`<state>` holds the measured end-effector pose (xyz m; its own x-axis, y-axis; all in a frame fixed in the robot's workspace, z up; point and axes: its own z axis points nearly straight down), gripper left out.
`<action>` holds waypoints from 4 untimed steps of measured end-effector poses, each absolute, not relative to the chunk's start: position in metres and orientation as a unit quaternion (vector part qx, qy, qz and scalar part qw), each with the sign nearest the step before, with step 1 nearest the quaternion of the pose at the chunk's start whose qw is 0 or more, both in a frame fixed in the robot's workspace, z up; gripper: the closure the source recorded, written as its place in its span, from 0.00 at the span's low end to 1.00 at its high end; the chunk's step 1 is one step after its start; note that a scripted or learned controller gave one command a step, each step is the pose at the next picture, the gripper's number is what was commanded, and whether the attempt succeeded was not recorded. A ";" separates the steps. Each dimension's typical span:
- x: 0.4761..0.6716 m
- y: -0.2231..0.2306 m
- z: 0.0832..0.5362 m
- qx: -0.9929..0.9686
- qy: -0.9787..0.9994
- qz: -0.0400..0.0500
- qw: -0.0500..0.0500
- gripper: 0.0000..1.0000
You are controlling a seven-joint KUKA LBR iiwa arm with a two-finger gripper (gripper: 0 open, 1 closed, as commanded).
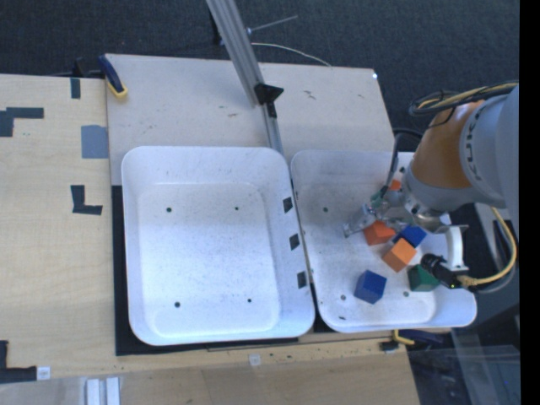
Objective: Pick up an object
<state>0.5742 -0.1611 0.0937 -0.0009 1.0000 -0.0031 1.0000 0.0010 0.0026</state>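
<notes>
In the right bin [329,184], my gripper [368,220] hangs low over a cluster of blocks on the bin's right side. An orange-red block [378,234] lies right under it, partly covered. Beside that are a small blue block [414,236] and an orange cube [398,256]. A larger blue cube [369,286] sits apart toward the front, and a green block [421,279] lies by the bin's right rim. The arm's grey and orange wrist [447,163] covers the bin's back right corner.
The left bin [202,243] stands beside the right one, their rims touching. A slanted metal rail [240,45] rises behind the bins. Cables [485,272] loop off the bench's right edge.
</notes>
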 end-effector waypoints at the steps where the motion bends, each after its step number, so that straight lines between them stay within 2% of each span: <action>1: 0.554 -0.145 0.092 0.707 0.707 -0.001 0.000 0.00; 2: 0.554 -0.146 0.102 0.707 0.707 -0.001 -0.001 1.00; 3: 0.514 -0.050 0.195 0.704 0.710 0.002 0.000 1.00; 4: 0.484 0.053 0.217 0.703 0.711 0.000 -0.002 1.00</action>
